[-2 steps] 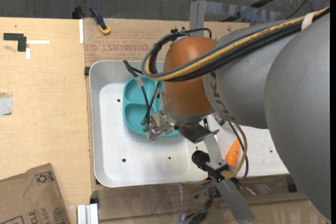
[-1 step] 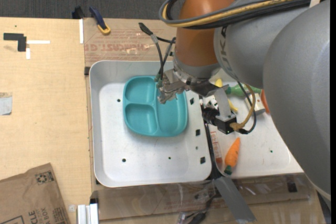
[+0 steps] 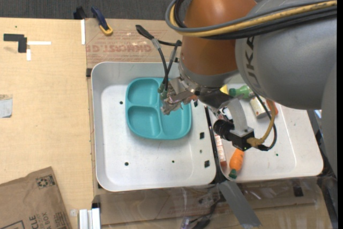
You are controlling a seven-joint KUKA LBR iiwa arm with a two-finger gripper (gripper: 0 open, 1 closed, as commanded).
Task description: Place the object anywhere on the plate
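The hand (image 3: 170,100) (grip unreadable) hangs over the teal plate (image 3: 156,111), well apart from the carrot (image 3: 236,161).

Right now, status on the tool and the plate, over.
Tool over the teal plate's right compartment, finger state unreadable. Toy carrot lies in the right bin. Plate sits in the left bin.

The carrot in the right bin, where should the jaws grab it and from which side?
Grip the carrot across its orange middle, coming straight down. It lies flat, lengthwise along the right bin's left wall, green tip toward the camera, so close across its narrow width.
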